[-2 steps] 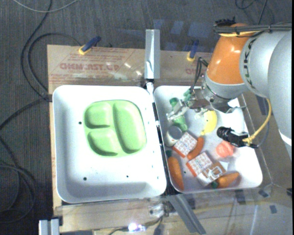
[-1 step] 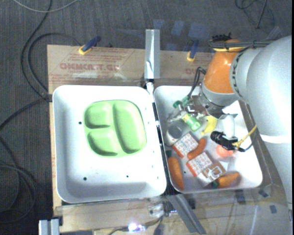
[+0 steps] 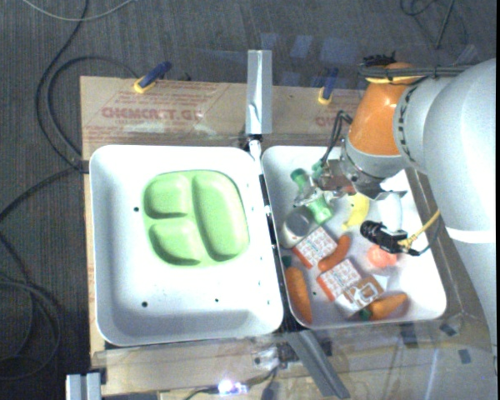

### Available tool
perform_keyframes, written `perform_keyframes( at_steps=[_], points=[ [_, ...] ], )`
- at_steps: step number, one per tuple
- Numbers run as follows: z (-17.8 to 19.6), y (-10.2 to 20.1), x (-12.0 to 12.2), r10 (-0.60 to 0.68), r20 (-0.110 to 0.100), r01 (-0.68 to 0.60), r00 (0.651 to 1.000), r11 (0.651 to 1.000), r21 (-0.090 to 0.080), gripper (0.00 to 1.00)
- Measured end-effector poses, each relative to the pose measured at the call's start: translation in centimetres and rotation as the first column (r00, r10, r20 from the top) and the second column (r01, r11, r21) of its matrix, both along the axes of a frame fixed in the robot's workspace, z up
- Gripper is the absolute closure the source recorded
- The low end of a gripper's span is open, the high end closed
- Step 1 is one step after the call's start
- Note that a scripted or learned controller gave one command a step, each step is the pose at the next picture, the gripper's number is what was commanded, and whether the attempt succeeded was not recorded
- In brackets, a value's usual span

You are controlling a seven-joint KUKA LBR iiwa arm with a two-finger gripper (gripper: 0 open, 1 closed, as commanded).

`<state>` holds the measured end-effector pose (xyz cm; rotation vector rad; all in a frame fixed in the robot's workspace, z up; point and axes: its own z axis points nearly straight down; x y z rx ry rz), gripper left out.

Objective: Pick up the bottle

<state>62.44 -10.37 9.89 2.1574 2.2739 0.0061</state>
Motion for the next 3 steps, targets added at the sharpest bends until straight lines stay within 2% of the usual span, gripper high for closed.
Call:
perform_keyframes(
  at_steps=[1, 2, 3],
  points=[
    [-0.9, 0.1, 1.6, -0.057, -0.058, 0.058, 0.997, 0.998, 0.007, 1.0],
    [8.4, 7.9, -2.7, -0.002, -0.011, 0.002, 1.0, 1.0, 0.002, 1.0],
    [10.7, 8.9, -13.3, 0.007, -0.013, -0.007, 1.0, 1.0, 0.002, 1.0]
  ],
)
